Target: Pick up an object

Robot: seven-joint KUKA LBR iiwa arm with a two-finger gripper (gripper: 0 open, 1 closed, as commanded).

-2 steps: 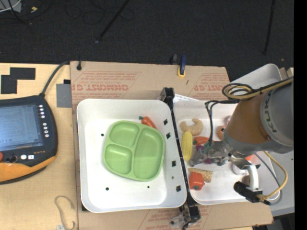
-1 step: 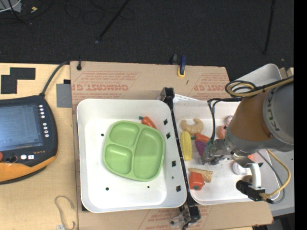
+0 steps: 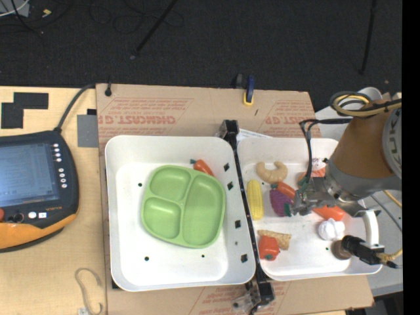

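Bins: two white, side by side.
Left bin (image 3: pixel 125 176): one green divided plate (image 3: pixel 184 205), one orange piece (image 3: pixel 203 168).
Right bin (image 3: pixel 295 268): one corn cob (image 3: pixel 254 199), one purple eggplant (image 3: pixel 278 203), several other toys.
Tool (image 3: pixel 303 199): lowered beside the eggplant; grip state cannot be told.

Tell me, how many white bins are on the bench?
2. The left bin holds a green divided plate. The right bin sits beside it and holds toy food like a yellow corn cob, with the arm reaching in.
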